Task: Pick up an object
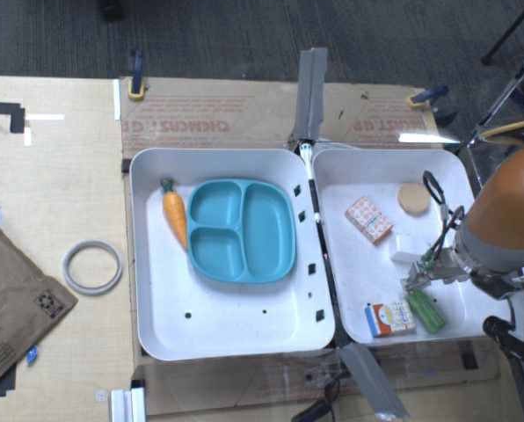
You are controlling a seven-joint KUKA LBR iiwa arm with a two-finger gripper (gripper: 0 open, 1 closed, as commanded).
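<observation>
Arm comes in from 3 o'clock w/ gripper (423,277) low in the right bin (381,161), just above a green object (425,313) lying at approx 5 o'clock in that bin; can't tell how the jaws stand. Beside the green object at its 9 o'clock is a small carton (389,319), a patterned box (368,219) sits nr bin centre, and a tan round piece (413,199) at 1 o'clock. Left bin (148,262) has a blue divided plate (243,230) in the middle w/ a carrot (174,215) just beside it at 9 o'clock.

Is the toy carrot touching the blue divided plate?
Cannot tell. In the camera view the carrot lies right against the plate rim's left edge, with no plain gap.
</observation>
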